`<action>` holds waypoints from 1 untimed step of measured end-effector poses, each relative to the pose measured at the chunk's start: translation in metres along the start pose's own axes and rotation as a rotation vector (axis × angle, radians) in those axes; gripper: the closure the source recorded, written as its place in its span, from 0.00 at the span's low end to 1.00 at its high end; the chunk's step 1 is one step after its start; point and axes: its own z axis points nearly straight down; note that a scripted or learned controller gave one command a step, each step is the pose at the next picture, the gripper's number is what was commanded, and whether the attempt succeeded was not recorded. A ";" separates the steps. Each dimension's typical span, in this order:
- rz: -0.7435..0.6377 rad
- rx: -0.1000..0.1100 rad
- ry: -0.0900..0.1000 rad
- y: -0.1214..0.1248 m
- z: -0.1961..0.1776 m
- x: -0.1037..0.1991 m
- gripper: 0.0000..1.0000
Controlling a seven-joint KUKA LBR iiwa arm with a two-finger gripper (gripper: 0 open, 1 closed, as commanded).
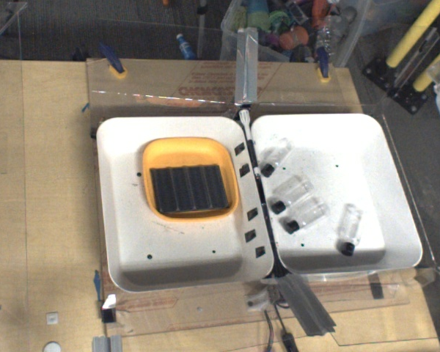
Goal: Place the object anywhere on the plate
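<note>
Gripper: state cannot be told here; nothing seen held.

Task thing: judged to be the black ribbed block (189,187), lying flat on the yellow plate (155,157), inside its rim and filling most of the dish.

Why there: flat and low, resting steady on the plate's floor and square to its edges. Reads as already placed, so the task looks done if this block is the object meant.

Plate: seated in the left bin (125,233), the far bin from the side the gripper would come in on; roughly centred and clear of the walls.

Alternative objects: clear vials (290,194) with black caps, lying on their sides in the right bin (352,152), the bin nearer the gripper's side of entry. Three close to the shared wall, a lone vial (348,229) apart, nearer the front.

How they would handle: round and smooth, likely to roll or slip under a pinch; little free room left for one on the plate.

In the way: the raised divider (251,196) between the bins, with black clips along it, to be cleared on any carry across.

Around: crate of coloured clutter (293,6) beyond the bench, well apart.
</note>
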 end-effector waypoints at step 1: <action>-0.064 0.000 -0.001 0.001 0.000 0.000 1.00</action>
